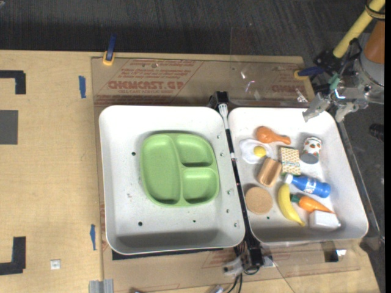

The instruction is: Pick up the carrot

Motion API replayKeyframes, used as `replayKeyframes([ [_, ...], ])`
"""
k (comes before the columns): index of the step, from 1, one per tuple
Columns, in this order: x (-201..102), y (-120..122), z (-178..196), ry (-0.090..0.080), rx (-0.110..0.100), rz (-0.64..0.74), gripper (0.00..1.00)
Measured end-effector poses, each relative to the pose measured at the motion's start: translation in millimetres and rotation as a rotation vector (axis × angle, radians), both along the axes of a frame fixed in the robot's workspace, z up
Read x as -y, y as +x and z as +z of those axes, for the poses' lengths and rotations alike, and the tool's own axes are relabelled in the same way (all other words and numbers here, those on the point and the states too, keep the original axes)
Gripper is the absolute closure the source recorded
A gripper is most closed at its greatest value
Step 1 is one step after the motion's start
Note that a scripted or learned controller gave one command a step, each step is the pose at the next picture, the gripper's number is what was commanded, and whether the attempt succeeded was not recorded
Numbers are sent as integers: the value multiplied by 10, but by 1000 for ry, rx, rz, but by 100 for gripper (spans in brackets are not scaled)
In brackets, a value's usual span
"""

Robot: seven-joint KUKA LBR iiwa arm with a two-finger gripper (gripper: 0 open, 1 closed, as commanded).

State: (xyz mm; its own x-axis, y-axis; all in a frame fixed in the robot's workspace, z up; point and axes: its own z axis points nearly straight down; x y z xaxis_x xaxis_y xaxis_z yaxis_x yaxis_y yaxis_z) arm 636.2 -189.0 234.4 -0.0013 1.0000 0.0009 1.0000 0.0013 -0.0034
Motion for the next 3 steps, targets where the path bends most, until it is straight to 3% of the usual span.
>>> replayKeyframes([
  [1,-522,40,-1056,4,-7,127,0],
  [2,-794,145,-1313,-5,12,163,0],
  [3,-910,157,-1425,-3,11,60,0],
])
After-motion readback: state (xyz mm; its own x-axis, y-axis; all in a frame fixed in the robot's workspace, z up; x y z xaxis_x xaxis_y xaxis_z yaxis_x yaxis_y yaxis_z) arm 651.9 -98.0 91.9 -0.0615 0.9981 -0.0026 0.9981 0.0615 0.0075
